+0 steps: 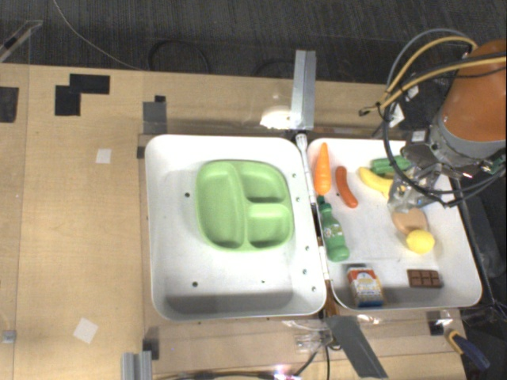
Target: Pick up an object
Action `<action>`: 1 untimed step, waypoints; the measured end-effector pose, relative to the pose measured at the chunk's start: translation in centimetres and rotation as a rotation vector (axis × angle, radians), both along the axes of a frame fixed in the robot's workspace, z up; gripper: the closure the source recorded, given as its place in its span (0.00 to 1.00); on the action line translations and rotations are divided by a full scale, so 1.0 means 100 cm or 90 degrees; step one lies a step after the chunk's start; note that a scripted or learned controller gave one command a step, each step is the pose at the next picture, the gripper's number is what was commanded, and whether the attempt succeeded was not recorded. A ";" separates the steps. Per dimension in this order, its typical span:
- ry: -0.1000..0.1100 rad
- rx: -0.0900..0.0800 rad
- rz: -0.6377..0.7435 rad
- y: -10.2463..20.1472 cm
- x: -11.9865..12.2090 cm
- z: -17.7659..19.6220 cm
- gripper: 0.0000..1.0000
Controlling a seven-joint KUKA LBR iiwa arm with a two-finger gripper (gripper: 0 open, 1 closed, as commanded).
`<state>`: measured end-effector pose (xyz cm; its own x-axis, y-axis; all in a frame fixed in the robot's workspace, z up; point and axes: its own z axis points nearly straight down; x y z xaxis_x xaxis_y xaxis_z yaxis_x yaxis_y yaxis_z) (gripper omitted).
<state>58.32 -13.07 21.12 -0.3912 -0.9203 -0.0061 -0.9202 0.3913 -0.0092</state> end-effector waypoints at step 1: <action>0.002 -0.001 0.010 0.006 -0.095 0.000 1.00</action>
